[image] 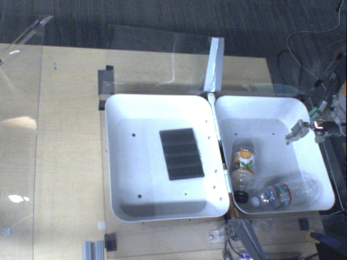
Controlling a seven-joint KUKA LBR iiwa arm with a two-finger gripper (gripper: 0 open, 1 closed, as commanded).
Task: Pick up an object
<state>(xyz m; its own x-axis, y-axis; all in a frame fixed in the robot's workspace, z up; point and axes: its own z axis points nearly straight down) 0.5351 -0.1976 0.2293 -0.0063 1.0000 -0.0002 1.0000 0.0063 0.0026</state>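
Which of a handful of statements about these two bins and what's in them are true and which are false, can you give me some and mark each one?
1. A dark ridged pad lies in the left bin. True.
2. Two bottles lie in the right bin. True: one with an orange label, one clear.
3. The gripper is in the left bin. False: it is at the right bin's right edge.
4. The clear bottle stands upright. False: it lies on its side.

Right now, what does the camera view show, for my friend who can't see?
Two white bins sit side by side: the left bin holds a dark ridged pad, the right bin two bottles. The robot's claw hangs over its right edge.
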